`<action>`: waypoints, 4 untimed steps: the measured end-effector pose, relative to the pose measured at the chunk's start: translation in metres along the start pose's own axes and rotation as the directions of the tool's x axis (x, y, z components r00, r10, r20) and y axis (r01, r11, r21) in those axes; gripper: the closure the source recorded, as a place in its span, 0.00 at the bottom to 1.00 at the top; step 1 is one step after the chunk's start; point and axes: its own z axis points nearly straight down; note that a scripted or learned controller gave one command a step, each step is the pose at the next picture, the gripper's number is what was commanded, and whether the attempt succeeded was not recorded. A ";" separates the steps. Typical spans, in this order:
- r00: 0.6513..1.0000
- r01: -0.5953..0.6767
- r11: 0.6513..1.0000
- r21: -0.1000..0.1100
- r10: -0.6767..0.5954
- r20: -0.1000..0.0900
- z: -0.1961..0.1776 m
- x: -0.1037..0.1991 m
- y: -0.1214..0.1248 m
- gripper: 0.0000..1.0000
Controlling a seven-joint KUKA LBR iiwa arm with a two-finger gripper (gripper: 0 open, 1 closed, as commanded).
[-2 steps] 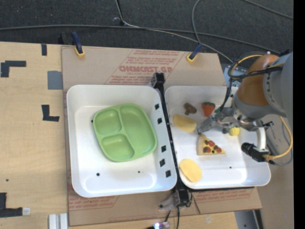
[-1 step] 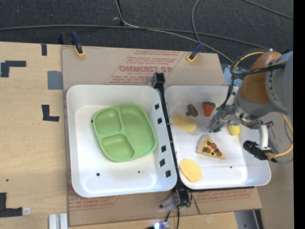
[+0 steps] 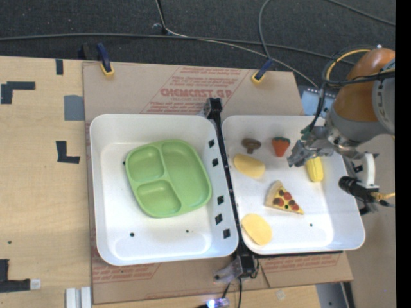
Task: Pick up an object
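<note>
The right bin [image 3: 340, 233] holds several toy foods: a brown mushroom [image 3: 251, 144], a red strawberry-like piece [image 3: 280, 146], a yellow lump [image 3: 249, 167], a yellow corn cob [image 3: 314, 170], a pizza slice [image 3: 283, 199] and a yellow oval piece [image 3: 257, 228]. My gripper [image 3: 300, 154] hangs low over the right bin's back right area. It is between the red piece and the corn cob and close to the cob's upper left end. I see nothing held in it.
The left bin [image 3: 106, 191] holds a green divided plate [image 3: 168, 177]. A black divider [image 3: 218, 165] runs between the bins. Cables trail across the dark floor behind the bench. A black fitting [image 3: 359, 191] sticks out by the right bin's right rim.
</note>
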 end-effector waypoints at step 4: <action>1.000 0.005 1.000 0.006 -0.005 -0.003 -0.094 0.113 -0.031 1.00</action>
